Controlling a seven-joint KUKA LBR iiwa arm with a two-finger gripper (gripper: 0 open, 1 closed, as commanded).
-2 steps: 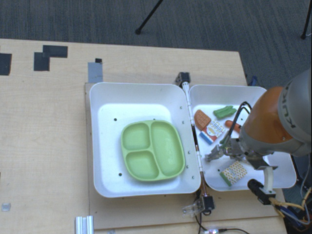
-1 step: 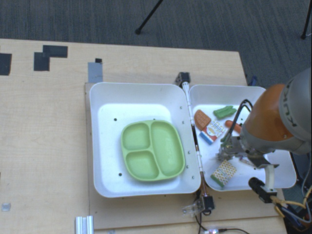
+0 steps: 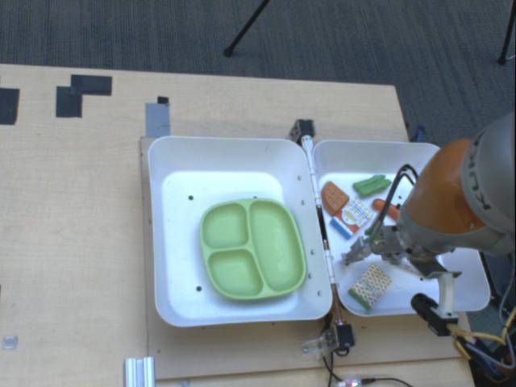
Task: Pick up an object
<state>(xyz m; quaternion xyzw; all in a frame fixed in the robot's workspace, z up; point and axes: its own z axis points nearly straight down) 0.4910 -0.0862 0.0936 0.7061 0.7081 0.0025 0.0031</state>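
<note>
You have two white bins; the left bin (image 3: 161, 240) holds one smooth green three-compartment plate (image 3: 252, 249). Right of that plate, the right bin (image 3: 477, 290) holds several small packets, one green (image 3: 370, 185), one orange (image 3: 334, 196), one patterned (image 3: 369, 285); no writing is legible.

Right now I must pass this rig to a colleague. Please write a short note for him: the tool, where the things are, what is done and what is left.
Tool: low over the right bin, above its small things; whether it is open or shut cannot be told from this view.
Things: in the right bin lie a patterned packet, an orange piece, a green piece and a small blue and white item. The left bin holds a green divided plate.
Done: nothing is seen lifted.
Left: grasp one object and raise it.
</note>
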